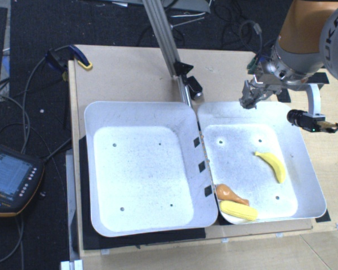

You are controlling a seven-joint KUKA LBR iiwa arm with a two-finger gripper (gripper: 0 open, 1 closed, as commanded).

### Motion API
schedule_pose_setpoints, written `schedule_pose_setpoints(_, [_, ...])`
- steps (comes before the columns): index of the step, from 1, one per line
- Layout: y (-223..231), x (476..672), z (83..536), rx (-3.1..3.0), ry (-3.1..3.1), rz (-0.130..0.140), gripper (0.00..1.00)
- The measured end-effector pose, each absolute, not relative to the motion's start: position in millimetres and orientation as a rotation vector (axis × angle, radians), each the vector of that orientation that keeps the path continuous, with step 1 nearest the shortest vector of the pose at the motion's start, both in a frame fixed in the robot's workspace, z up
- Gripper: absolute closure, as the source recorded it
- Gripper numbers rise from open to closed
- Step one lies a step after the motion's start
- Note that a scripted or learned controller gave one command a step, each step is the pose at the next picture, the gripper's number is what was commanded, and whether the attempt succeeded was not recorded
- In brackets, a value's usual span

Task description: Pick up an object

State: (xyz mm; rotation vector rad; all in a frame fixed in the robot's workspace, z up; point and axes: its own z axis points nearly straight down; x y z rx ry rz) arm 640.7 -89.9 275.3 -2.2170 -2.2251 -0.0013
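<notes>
**Gripper above far edge of right bin**

Wooden bench [135,72] carries two shallow white bins side by side. Gripper [251,99] hangs over the far rim of the right bin [304,151]; finger state cannot be told. Banana [272,164] lies in the right bin, well apart from the gripper, on its near side. Corn cob [239,210] and an orange-brown object [230,194] touch at the bin's near-left corner. Left bin [96,151] adjoins it.

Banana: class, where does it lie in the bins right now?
The banana lies in the right bin, toward its right side, apart from the corn cob at the near edge.
</notes>
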Motion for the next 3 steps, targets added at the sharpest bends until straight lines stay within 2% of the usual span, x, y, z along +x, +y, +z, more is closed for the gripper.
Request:
schedule_pose_setpoints(1, [-43.0,640.1,257.0,-2.217,-2.224,0.0,1.0])
schedule_pose_setpoints(3, [74.0,653.8,233.7,-2.216,-2.225,0.0,1.0])
